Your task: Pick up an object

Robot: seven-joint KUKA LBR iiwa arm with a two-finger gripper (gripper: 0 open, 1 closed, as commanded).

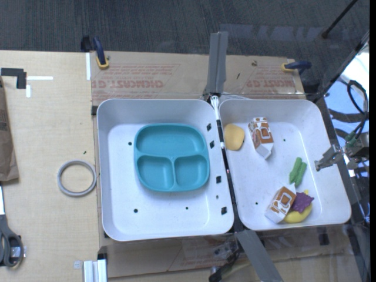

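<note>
green pea pod (298, 171), just beside tool (323, 163)

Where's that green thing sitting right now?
The green pod lies in the right bin, toward its right side, between the upper carton and the lower carton.

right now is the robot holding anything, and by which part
Nothing is held: the gripper sits at the right bin's right edge, apart from the green item.
</note>
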